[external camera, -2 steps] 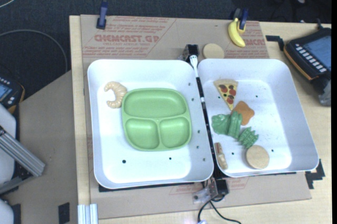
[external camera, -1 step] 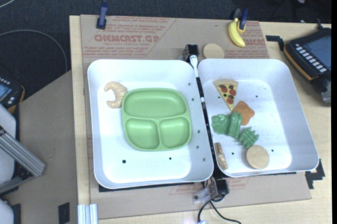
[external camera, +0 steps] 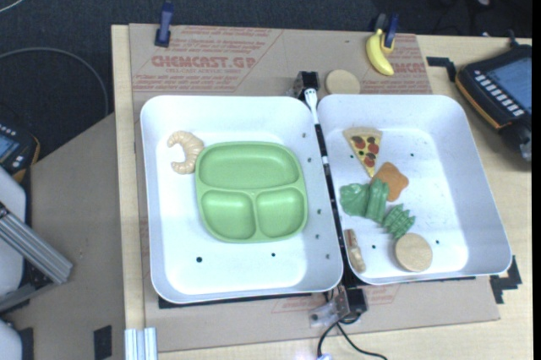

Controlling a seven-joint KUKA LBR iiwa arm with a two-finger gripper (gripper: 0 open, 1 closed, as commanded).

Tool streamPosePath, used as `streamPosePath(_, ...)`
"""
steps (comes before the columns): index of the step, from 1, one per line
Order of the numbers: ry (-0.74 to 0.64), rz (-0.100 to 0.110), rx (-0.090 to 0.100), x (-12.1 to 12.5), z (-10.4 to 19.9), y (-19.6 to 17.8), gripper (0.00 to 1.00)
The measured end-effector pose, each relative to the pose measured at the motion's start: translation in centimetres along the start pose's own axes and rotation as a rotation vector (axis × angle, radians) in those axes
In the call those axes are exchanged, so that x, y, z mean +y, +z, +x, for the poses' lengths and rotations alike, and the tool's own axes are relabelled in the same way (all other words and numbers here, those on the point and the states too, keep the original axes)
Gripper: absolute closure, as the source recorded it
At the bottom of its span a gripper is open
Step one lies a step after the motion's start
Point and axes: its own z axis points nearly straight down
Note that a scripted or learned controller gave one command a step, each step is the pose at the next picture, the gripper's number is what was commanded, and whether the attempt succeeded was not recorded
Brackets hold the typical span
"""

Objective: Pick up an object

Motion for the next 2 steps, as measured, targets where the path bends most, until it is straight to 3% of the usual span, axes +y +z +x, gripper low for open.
streamPosePath(2,-0.002,-0.007,-0.005,0.2,-0.1,-2.1,1.00)
